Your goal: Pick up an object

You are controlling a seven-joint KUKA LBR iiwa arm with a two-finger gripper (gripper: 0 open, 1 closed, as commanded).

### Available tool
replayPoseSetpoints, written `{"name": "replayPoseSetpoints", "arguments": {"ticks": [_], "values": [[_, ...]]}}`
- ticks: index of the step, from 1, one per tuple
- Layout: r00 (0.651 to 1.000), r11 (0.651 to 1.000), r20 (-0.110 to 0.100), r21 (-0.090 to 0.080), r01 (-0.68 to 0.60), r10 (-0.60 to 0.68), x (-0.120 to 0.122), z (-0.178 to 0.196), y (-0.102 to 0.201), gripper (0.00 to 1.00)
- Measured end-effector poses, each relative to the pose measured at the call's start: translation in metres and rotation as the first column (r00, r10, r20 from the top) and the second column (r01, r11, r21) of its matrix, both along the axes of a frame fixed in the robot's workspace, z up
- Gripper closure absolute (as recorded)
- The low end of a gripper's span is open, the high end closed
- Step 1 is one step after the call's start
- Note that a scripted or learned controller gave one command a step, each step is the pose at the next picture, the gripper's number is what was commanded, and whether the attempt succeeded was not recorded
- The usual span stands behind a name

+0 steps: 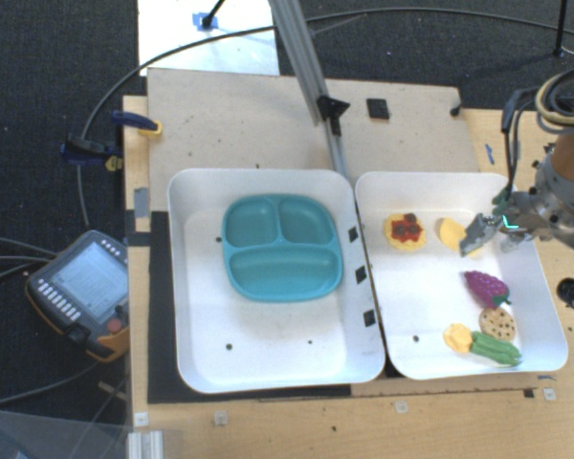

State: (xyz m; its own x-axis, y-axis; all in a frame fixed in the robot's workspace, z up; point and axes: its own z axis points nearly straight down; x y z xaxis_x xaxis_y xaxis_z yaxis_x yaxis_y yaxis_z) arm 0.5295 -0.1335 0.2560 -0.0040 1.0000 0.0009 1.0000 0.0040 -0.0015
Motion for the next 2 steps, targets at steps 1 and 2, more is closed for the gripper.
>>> {"name": "replayPoseSetpoints", "arguments": {"ticks": [1, 2], "values": [[1.0, 1.0, 0.003, -0.001, -0.001, 0.001, 0.001, 0.001, 0.0, 0.0], [1.0, 1.0, 0.0, 0.0, 0.002, -0.002, 0.004, -0.058, 0.007, 0.0]]}}
